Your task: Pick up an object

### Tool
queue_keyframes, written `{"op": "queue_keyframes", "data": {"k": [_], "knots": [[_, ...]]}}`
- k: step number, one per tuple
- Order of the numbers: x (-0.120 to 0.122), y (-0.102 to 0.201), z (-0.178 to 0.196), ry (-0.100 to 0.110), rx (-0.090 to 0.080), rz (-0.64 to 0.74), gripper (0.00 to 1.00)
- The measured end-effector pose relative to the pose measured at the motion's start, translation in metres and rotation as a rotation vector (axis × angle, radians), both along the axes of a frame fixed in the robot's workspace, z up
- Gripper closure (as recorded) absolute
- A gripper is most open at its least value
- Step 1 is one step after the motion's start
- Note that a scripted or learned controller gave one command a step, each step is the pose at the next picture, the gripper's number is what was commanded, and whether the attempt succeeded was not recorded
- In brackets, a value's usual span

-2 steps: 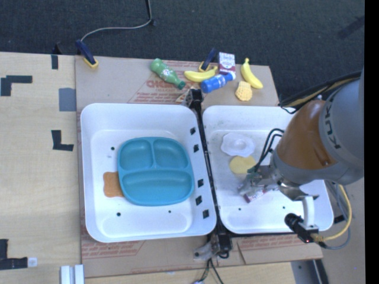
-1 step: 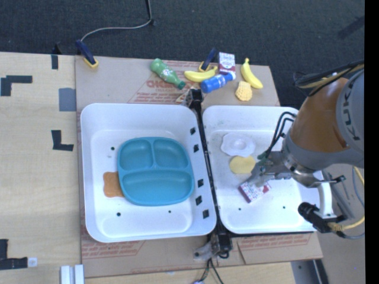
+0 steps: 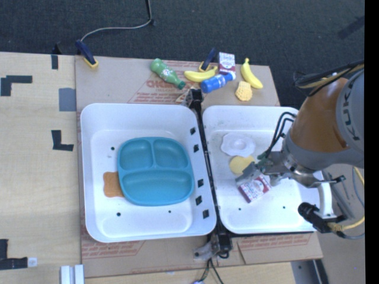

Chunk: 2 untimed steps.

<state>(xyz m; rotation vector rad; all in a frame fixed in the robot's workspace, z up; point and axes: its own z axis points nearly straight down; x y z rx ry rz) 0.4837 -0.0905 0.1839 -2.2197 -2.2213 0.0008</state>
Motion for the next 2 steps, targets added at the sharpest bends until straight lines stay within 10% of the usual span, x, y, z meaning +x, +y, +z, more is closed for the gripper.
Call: {"op": "queue_keyframes", "data": {"k": [1, 2], "knots": [[0.002, -0.008, -0.095, -0.011, -0.005, -0.003, 0.0], [0.005, -0.009, -0.084, -0.018, -0.008, -0.004, 1.0]]}}
